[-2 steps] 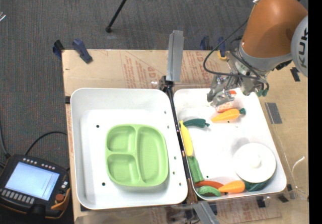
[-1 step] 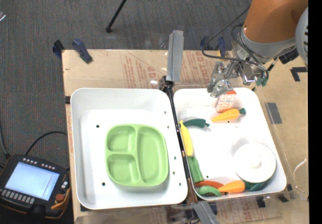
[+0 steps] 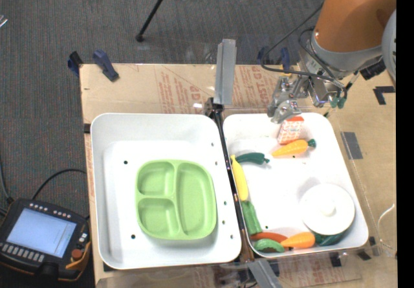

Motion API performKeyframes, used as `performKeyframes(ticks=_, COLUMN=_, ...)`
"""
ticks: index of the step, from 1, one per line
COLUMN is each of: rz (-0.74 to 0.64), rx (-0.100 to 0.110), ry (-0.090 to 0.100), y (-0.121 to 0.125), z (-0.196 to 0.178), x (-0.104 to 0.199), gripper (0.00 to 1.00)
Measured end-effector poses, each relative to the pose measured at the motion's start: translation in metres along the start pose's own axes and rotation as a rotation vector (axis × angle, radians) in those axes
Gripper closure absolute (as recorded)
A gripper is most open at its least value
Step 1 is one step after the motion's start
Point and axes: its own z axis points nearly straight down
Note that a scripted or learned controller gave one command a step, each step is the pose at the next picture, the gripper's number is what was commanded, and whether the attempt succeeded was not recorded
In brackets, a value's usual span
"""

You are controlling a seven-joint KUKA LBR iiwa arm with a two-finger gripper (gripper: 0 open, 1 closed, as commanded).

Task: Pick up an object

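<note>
- A handheld controller [image 3: 40, 236] with a lit screen lies on the floor beyond the surface's [image 3: 155, 83] near left corner.
- The left bin [image 3: 110, 131] sits on the left half of the surface and carries a green divided plate [image 3: 175, 200], lying flat near its middle.
- A grey upright bar [image 3: 225, 73] stands at the far end of the seam between the two bins.
- The right bin [image 3: 336, 151] holds all the loose items. Along its left wall: a dark green pepper [image 3: 252, 158] toward the far end, a yellow corn cob [image 3: 240, 180] just below it, lying lengthwise, and a green cucumber [image 3: 251, 218] nearer the front.
- At the near edge, a red chilli [image 3: 268, 237] and a small green piece [image 3: 270, 246] touch each other, with an orange carrot [image 3: 298, 240] just beside them on the right.
- A white round lid [image 3: 328, 208] rests on a dark green bowl [image 3: 331, 239] in the near right corner, crowding that carrot.
- Toward the far edge, a small red-and-white carton [image 3: 292, 130] stands with a second carrot [image 3: 292, 148] touching its near side.
- The tool [image 3: 283, 110] hangs over the far edge of the right bin, just above and to the left of the carton; whether it is spread or pressed together I cannot tell, and nothing shows pinched in it.
- The arm [image 3: 352, 11] rises from it toward the far right corner of the surface.
</note>
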Motion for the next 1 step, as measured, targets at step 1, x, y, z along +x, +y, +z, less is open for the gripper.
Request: performKeyframes(ticks=1, rz=0.045, rx=0.000, ry=0.007, y=0.0499, z=0.0071, x=-0.0013, gripper=1.00)
